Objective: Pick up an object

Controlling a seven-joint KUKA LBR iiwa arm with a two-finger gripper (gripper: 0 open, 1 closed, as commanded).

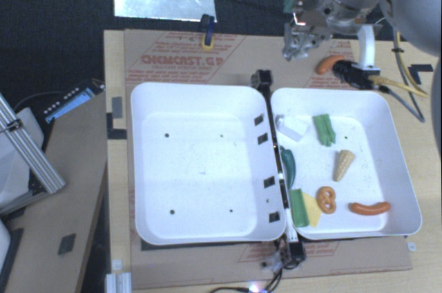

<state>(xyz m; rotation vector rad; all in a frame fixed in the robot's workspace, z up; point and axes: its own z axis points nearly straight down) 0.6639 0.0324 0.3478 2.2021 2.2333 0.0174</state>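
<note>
Camera view: curved orange sausage

Hand hangs above the bench behind the right bin.

We recorded two white bins: the left bin and the right bin. In the right bin we noted a green block, a white piece, a tan cone, an orange-brown pretzel, an orange-red sausage, a dark green pepper and a green-and-yellow wedge. The board was tan with red lettering.
</note>
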